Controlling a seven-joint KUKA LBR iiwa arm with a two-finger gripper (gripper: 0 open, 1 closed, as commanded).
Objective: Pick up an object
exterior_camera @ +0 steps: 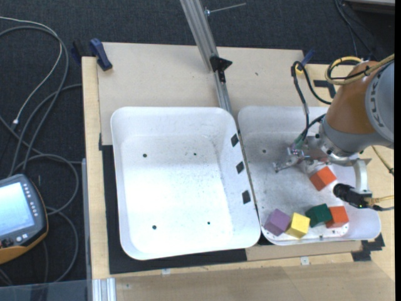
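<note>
My gripper (289,162) hangs low over the middle of the right bin (263,130), pointing left, with the grey arm and its orange band behind it on the right. An orange block (322,178) lies just below and to the right of the gripper, close to the wrist; I cannot tell whether they touch. Along the bin's front edge sit a purple block (277,221), a yellow block (299,224), a green block (319,214) and a second orange block (338,216).
The left bin (125,124) stands beside the right one, their walls meeting near the middle. A slanted metal bar (200,30) runs down from the top to the bins' junction. Cables (304,99) hang by the arm.
</note>
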